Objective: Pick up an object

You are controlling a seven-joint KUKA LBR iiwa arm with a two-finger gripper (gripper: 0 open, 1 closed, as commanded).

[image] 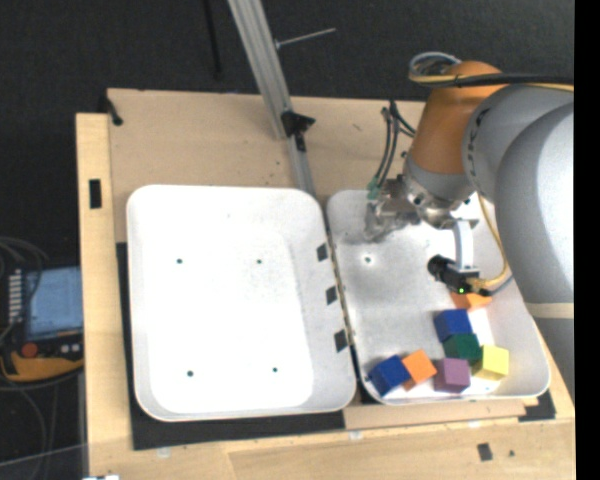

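Observation:
Several small coloured blocks lie in the near part of the right bin (392,293): a blue block (388,373), an orange block (418,366), a purple block (452,374), a yellow block (494,361), a green block (464,347) and a second blue block (453,324). My gripper (383,216) hangs over the bin's far left corner, well away from the blocks. Nothing shows under it. The grey arm with its orange band (442,128) covers the bin's far right side.
The left bin (145,218) lies beside the right one, with black clips along the shared edge. A slanted metal rail (265,58) comes down from the top to the gap between the bins. A control pendant (42,313) and cables sit off the bench at left.

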